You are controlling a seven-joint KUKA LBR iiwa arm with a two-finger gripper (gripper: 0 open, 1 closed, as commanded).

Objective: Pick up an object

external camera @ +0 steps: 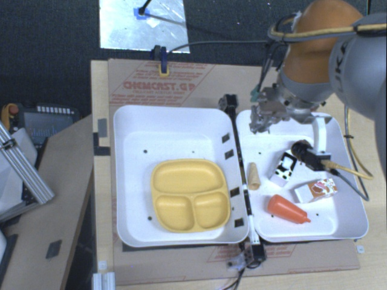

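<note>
My gripper [261, 123] hangs over the back left corner of the right bin [351, 222], with the grey arm and its orange band reaching in from the right. Nothing shows held beneath it. Lying in the right bin are a small tan cone [253, 176] by the left wall, a black-and-white patterned block [283, 167] in the middle, an orange carrot-like cone [288, 209] near the front, and a small white carton with a red print [316, 190] to the right. The gripper is behind all of them, apart from each.
The left bin [133, 132] holds a yellow divided tray [188, 194] toward its front. A black divider rail [237, 156] runs between the two bins. Cardboard lies under both bins, and a foil sheet [143, 16] sits behind.
</note>
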